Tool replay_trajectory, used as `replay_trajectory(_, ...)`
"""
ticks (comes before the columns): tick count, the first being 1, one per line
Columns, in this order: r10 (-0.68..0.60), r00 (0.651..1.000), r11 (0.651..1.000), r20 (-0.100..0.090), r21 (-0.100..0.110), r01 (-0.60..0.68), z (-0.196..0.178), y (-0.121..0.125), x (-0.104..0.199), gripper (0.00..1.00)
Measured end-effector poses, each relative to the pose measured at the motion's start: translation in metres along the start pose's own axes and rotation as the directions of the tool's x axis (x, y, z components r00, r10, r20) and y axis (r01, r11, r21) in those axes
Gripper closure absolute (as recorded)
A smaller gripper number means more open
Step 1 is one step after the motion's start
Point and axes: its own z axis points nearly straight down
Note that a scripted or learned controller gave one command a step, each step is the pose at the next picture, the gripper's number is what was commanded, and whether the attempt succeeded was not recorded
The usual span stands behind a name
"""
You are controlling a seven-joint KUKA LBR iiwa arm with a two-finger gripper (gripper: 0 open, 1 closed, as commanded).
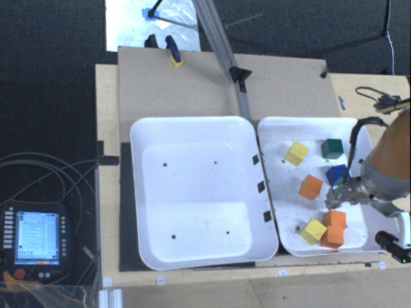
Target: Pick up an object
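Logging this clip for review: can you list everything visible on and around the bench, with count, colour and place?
Bins: 2, white, side by side; left bin, right bin.
Yellow blocks: 2, right bin; upper, lower.
Orange blocks: 2, right bin; one mid, one near front.
Green block: 1, right bin rear.
Blue block: 1, by the gripper.
Pendant: 1, dark, lit screen, floor left.
Pole: 1, grey, behind bins.
Gripper: 1, grey, over right bin.
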Motion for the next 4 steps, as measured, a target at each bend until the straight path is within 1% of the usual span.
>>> replay_trajectory(2,-0.002,1.000,1.000,0.001,-0.003,0.002,-0.093,0.018,0.004,1.00)
replay_trajectory(3,0.001,1.000,1.000,-0.001,0.003,-0.001,-0.076,0.019,0.004,1.00)
replay_trajectory(4,-0.006,1.000,1.000,-0.004,0.003,0.006,-0.078,0.018,0.065,1.00)
